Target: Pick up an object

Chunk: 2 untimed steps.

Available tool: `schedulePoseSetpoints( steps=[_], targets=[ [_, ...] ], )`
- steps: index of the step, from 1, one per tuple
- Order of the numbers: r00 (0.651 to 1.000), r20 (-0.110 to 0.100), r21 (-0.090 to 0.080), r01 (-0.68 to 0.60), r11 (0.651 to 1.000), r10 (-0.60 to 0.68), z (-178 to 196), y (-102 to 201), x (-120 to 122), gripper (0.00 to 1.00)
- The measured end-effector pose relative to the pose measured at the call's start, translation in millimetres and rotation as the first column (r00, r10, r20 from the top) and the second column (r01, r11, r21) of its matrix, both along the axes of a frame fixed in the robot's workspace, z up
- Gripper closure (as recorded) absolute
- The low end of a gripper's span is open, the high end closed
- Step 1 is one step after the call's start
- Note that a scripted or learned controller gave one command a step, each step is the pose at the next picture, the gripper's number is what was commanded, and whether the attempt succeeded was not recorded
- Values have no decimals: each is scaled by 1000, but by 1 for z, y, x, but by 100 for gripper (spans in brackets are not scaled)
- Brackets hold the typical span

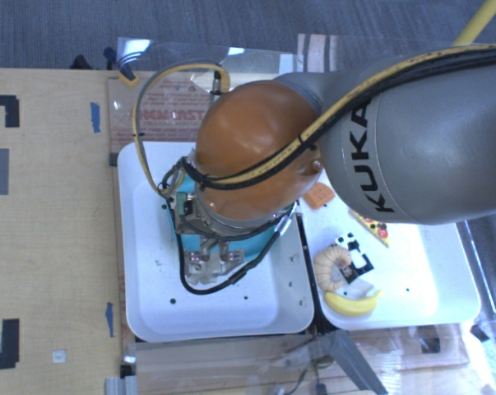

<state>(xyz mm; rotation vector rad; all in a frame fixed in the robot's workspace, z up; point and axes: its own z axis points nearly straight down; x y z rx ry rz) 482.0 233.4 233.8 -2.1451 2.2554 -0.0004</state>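
So I'm parked low over the left bin (141, 303), a shallow white plastic tray with rounded corners and a few dark specks on its floor. My fingers (212, 263) hang right above the middle of it, small metal bits under my blue wrist block, and honestly I can't tell how far apart they are or whether anything's between them, my own orange dome covers most of that. A black cable loops under them against the bin floor. The right bin (453, 303), same white tray, butts up against the left one and has the goodies: a yellow banana (352, 304), smooth and curved, near the front edge, a pale ring-shaped thing (330, 266) touching it just behind, and a black-and-white blocky piece (359, 257) beside the ring. An orange flat scrap (318, 197) sits further back.
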Motion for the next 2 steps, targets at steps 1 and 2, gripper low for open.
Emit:
schedulePoseSetpoints(
  steps=[1, 2],
  targets=[
    [1000, 6, 6, -2, 1000, 2, 11, 3, 1, 100],
    [1000, 13, 13, -4, 1000, 4, 22, 7, 1, 100]
  ],
)
